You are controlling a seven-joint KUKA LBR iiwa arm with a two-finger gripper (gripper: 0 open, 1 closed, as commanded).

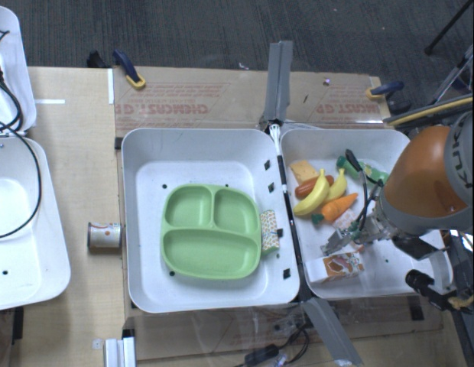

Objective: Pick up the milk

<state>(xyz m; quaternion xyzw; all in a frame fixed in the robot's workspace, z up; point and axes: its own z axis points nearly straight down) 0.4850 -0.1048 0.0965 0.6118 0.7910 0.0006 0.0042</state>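
Milk carton (pixel 343 266): laid flat near the front edge of the right bin (pixel 390 139), apart from the banana (pixel 316 196), carrot (pixel 339 207) and other toy food heaped farther back. Gripper (pixel 345 238): poised just above and behind the carton, nothing seen between its tips; how wide it stands cannot be told. Step judged as approach; a short descent onto the carton is called for next.

The right bin (pixel 390 140) is crowded at its upper left: bananas (pixel 317 193), carrot (pixel 338 207) and other toy food lie touching. The arm (pixel 424 182) covers its right side. Bare floor lies along the front, right of the carton (pixel 342 266). In the left bin (pixel 137 205) room remains around the green plate (pixel 212 232)
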